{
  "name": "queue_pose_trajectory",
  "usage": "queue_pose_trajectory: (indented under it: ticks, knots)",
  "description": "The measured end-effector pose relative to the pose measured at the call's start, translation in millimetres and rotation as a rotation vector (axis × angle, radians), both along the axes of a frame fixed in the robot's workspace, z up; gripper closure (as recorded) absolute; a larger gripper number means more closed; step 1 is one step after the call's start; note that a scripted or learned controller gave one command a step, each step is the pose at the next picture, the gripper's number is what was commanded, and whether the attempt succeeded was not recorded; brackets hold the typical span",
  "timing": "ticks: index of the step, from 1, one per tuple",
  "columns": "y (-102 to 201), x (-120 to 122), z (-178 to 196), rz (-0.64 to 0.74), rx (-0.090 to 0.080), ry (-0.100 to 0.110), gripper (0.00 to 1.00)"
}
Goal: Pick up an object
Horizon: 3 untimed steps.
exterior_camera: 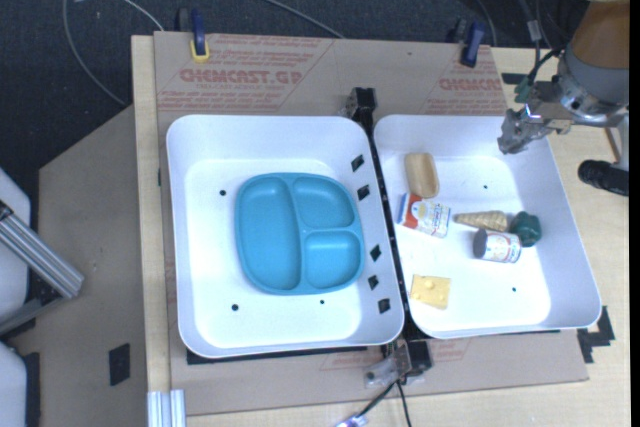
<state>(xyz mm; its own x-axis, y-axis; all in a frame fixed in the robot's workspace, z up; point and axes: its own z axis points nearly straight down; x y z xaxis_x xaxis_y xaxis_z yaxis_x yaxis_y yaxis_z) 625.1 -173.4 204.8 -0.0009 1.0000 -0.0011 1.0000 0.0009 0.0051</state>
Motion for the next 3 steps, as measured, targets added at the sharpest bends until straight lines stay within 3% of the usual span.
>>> queue_pose_trajectory:
  ticks: [1,3]
  knots:
    - [0,1,-2,0.0,0.0,0.003,1.0]
    - [95,-19,9,0.004,0.004,0.007,1.0]
